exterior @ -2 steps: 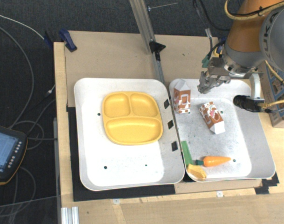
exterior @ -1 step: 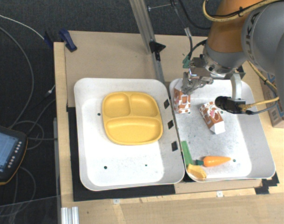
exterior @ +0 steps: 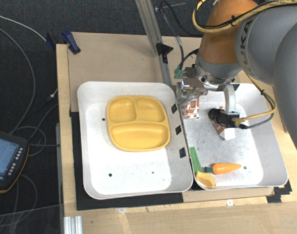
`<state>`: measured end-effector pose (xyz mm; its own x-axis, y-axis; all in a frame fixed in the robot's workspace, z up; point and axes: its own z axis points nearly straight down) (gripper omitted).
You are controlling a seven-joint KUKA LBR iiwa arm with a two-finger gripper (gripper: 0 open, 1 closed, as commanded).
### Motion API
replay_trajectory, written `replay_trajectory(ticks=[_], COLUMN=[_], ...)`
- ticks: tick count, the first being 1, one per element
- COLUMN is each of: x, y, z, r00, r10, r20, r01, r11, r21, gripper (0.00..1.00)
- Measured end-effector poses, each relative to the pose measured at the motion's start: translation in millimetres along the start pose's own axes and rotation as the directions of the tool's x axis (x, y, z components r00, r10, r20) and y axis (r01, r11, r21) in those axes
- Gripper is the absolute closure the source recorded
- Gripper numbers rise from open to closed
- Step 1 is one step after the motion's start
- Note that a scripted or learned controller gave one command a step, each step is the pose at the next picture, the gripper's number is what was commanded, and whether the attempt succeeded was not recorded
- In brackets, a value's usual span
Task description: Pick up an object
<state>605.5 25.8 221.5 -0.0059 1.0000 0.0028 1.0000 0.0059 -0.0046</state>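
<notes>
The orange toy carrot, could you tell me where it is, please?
The orange toy carrot lies near the front edge of the right white bin, beside a green strip.

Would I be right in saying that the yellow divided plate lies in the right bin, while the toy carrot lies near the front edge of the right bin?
Not quite. The camera view shows the yellow divided plate in the left bin, not the right one. The rest holds: the toy carrot lies near the front edge of the right bin.
</notes>
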Motion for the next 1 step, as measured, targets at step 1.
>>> replay_trajectory(ticks=[1], x=[54.6], y=[-8.1], z=[-12.1], r00=[1.0], r10=[-0.002], r20=[0.0], r01=[0.002], r11=[1.0], r21=[-0.006], gripper=[1.0])
